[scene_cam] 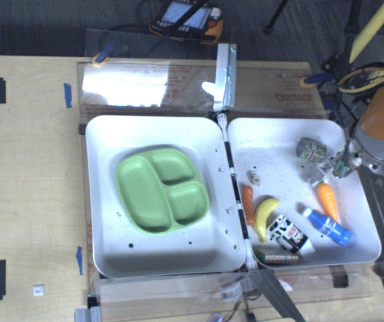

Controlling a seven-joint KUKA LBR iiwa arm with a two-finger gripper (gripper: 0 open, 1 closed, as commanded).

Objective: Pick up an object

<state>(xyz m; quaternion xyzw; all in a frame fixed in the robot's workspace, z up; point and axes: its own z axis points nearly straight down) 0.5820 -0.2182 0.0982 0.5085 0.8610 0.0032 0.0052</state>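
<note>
Here you have two white bins side by side on the bench. The left bin (104,146) holds a green divided plate (163,190) with three compartments, lying roughly in the middle of the bin floor. The right bin (272,139) carries the loose objects. A small greenish can (311,149) lies on its side toward the far right corner. Near the dividing wall you see a slim orange carrot (247,204), and touching it on the right a yellow banana (265,215). Just below the banana sits a black-and-white cow-patterned box (289,234), and along the bin's near edge lies a dark, thin object (277,257) too blurred to name. A second, shorter carrot (328,201) lies toward the right wall, with a blue bottle (328,226) with a white cap just below it, nearly touching its tip.

The arm comes in from the right, its orange band at the frame edge. The gripper (334,168) hangs low over the right bin, between the can and the shorter carrot, close to both. You cannot tell whether it is spread or closed, and nothing can be seen held in it
</note>
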